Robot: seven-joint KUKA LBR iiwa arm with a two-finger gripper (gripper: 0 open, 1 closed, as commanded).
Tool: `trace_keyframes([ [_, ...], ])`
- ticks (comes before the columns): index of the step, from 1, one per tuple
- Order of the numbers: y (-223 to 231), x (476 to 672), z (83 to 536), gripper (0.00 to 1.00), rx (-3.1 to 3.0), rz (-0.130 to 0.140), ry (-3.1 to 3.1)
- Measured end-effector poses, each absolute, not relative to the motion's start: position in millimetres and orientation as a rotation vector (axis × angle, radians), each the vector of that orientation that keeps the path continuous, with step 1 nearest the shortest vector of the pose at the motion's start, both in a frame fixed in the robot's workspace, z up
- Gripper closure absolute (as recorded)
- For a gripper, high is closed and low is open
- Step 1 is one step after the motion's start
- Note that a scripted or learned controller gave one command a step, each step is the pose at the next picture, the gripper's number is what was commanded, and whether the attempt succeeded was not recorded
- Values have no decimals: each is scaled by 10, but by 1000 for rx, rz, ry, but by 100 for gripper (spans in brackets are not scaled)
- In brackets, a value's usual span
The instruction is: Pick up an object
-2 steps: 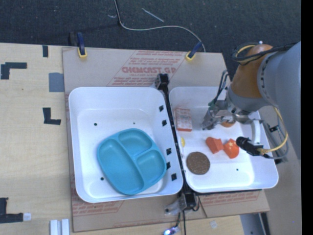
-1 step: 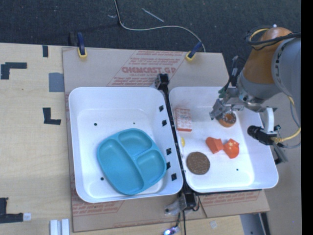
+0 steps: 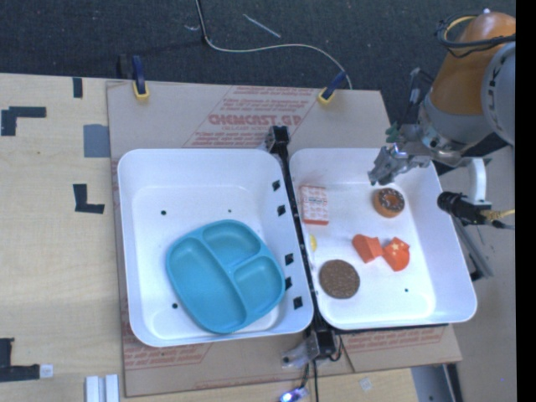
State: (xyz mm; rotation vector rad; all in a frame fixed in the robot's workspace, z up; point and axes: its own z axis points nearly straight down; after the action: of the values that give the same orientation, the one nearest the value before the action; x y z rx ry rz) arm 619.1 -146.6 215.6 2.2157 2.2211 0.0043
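In the right bin [image 3: 435,308] lie a small donut with brown icing [image 3: 389,201], a red-and-white packet [image 3: 314,204], two orange-red pieces [image 3: 382,250], a round brown patty [image 3: 339,279] and a tiny yellow bit [image 3: 312,243]. My gripper [image 3: 383,171] hangs over the bin's far right part, just above and to the left of the donut. Nothing shows between its fingers.
The left bin [image 3: 142,182] holds a blue divided plate [image 3: 224,275]. A black divider [image 3: 289,216] runs between the bins. Clamps [image 3: 139,86] and a cable [image 3: 251,48] lie at the board's far edge. The arm's orange band [image 3: 473,57] is at the top right.
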Motion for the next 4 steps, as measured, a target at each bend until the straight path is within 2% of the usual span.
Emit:
trace_keyframes([
  [1, -1451, 6275, 2614, 100, 2216, 3, 2222],
  [2, -1445, 6279, 2802, 100, 2219, 1, 2223],
  [4, -309, 6297, 2432, 100, 2216, -2, 2230],
])
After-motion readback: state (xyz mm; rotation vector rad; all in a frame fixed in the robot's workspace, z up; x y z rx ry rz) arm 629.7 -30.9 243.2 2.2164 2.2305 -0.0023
